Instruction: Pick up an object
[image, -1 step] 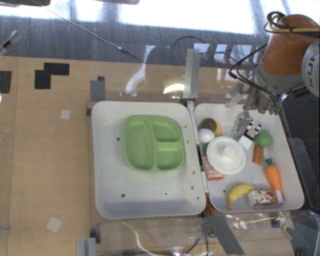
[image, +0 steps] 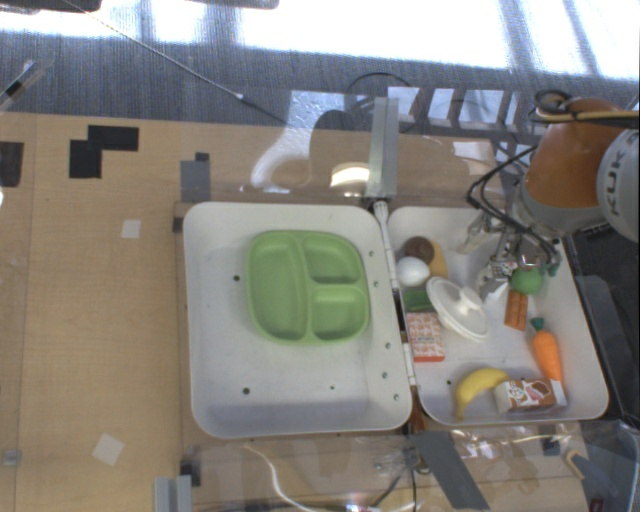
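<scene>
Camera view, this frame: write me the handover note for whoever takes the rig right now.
Gripper: low in the right bin, at its far right side, just above a green-topped carrot; finger state unreadable, nothing visibly held.
Right bin also holds: second carrot, banana, small carton, white lid, white egg, brown ball, red-printed box.
Left bin: green divided plate.
Done: nothing lifted yet.
Left: close on one object and raise it.
</scene>
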